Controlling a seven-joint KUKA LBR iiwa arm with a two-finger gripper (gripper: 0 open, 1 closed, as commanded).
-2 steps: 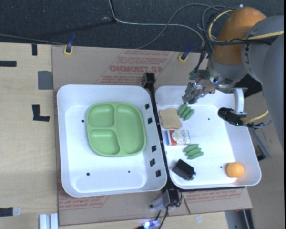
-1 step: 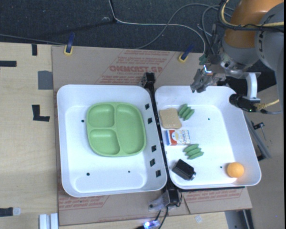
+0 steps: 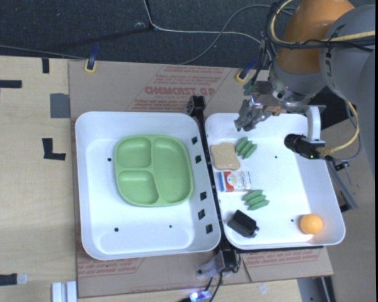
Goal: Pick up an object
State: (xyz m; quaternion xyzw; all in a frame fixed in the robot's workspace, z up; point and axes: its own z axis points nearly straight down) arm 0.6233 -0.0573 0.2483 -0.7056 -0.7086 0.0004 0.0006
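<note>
Lots to grab in the right bin (image 3: 321,187): bread slice (image 3: 225,156), two green pea pods (image 3: 245,147) (image 3: 255,199), small carton (image 3: 234,180), black block (image 3: 244,223), orange ball (image 3: 310,224). Hand (image 3: 246,121) hovering at the bin's far edge, probably empty, can't tell open or closed. Green plate (image 3: 154,170) in the left bin (image 3: 91,187).

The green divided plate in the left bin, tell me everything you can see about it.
The pale green divided plate looks like matte plastic, squarish with rounded corners and a raised rim. Ridges split it into three compartments: two smaller ones on the left, one long one on the right. It lies flat, right side up, slightly rotated, on the floor of the left white bin. Nothing sits in it or touches it otherwise.
</note>
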